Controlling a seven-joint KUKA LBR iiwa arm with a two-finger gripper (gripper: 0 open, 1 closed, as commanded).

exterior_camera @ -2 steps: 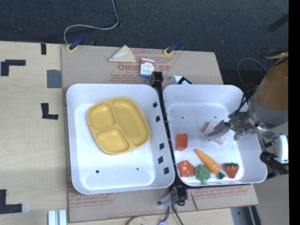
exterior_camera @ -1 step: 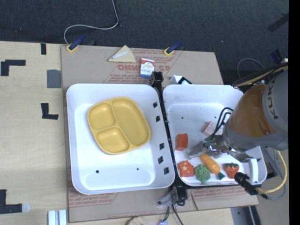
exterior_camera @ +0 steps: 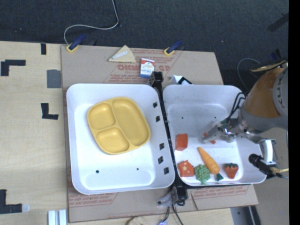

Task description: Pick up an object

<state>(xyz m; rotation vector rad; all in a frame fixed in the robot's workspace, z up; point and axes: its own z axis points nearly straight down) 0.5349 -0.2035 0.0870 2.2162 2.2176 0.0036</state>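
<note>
A slanted overhead look at a desk (exterior_camera: 28, 139) carrying two shallow white bins side by side on a sheet of brown cardboard (exterior_camera: 197, 67); the left bin (exterior_camera: 82, 172) fills the centre left of the frame, and the right bin (exterior_camera: 197, 97) sits against it toward the right.

In the left bin a yellow divided plate (exterior_camera: 118, 124) with three compartments lies in the upper half, turned at an angle.

The right bin holds small toy foods gathered in its lower half; an orange-red block (exterior_camera: 182, 141) lies near the bin's left wall; just below and to the right of it a carrot (exterior_camera: 208, 159) lies diagonally; along the bottom wall, from left to right, sit a red piece (exterior_camera: 186, 168), a green broccoli-like piece (exterior_camera: 202, 173) touching the carrot's lower end, and a strawberry (exterior_camera: 231, 170).

The grey arm (exterior_camera: 272, 102), with its orange band, enters from the right edge of the frame; its claw (exterior_camera: 213, 134) is low over the middle of the right bin, pointing left, above and to the right of the carrot and apart from it; whether the claw is spread or pressed together cannot be told, and nothing can be seen in it.

Above the bins, on the cardboard, lie a tan triangular wedge (exterior_camera: 123, 54) and a small red and white carton (exterior_camera: 147, 68); a white cable (exterior_camera: 101, 20) loops across the dark floor at the top of the frame.
</note>
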